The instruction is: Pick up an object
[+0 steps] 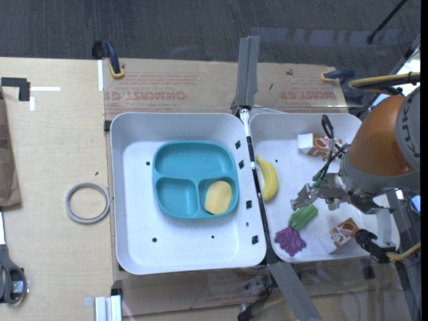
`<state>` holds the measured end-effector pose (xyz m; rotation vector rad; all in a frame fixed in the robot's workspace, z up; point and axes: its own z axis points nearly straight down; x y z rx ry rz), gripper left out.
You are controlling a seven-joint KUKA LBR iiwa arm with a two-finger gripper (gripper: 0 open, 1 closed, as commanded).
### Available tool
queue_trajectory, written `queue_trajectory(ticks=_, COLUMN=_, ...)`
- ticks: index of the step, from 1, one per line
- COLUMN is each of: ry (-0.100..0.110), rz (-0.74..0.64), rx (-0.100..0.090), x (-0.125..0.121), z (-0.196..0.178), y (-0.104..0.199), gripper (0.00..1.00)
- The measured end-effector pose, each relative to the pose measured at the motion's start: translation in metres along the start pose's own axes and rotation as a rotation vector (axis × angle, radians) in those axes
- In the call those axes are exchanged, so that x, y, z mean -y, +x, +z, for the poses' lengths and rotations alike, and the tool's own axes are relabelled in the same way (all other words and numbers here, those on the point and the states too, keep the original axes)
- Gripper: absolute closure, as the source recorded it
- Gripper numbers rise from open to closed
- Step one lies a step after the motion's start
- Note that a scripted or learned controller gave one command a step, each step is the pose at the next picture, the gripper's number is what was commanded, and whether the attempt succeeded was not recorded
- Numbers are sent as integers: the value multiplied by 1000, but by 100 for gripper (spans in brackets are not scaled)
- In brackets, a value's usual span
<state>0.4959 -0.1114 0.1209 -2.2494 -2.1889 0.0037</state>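
The arm's grey wrist with its orange band (378, 142) rises closest to the lens, reaching in from the right over the right bin (281, 122). Below it the pincer (306, 198) hangs low above the bin floor, just over a green vegetable toy (303, 216); its metal fingers look parted, and nothing shows between them, though whether they touch the green toy is too fine to tell.

In the same bin, a bunch of purple grapes (289, 240) lies just beside the green toy, toward the front wall. A banana (267, 178) lies along the bin's left side, near the divider. A small carton (342, 234) sits tilted at the front right, and another small box (314, 144), white and orange, lies near the back wall, partly hidden by the arm.

The left bin (127, 199) holds a teal divided plate (190, 172), with a yellow rounded object (218, 197) in its lower right compartment.

On the counter (53, 146) left of the bins rests a pale ring (87, 202), well apart from everything else.
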Motion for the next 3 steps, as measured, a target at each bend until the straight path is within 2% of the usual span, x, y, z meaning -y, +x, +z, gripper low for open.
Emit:
queue_trajectory(ticks=1, ry=0, rz=22, rx=0, x=7, z=30, y=11, gripper=0)
queue_trajectory(ticks=2, ry=2, rz=26, rx=0, x=7, z=22, y=10, gripper=100)
queue_trajectory(ticks=3, ry=-2, rz=106, rx=2, x=-11, z=-85, y=6, gripper=100)
